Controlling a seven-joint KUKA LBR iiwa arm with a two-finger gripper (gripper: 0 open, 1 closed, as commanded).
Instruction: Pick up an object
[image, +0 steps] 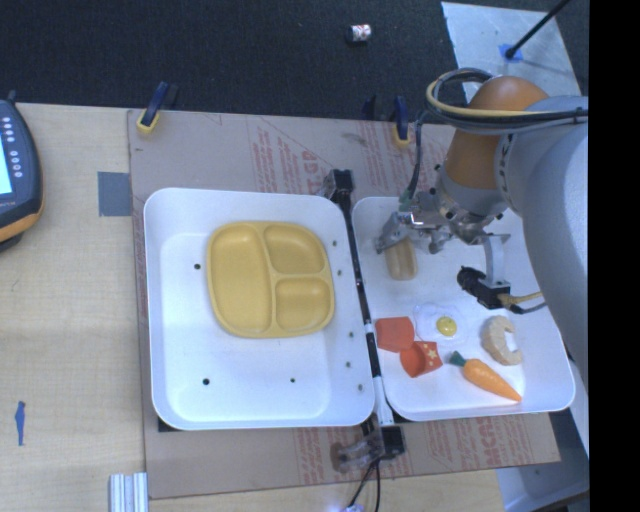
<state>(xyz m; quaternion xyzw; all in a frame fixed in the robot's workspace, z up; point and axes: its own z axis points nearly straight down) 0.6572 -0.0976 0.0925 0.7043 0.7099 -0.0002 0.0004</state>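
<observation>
The gripper (400, 238) hangs low over the right bin (540, 395), and a tan block (401, 263) sits just under its fingers, possibly touching them. Whether the jaws are open or closed, I cannot tell (the wrist hides them). To do this well: centre over the block, straddle it squarely, close before lifting. The carrot (490, 378), fried egg (443, 324) and red pieces (408, 343) lie well apart, toward the near edge.
</observation>
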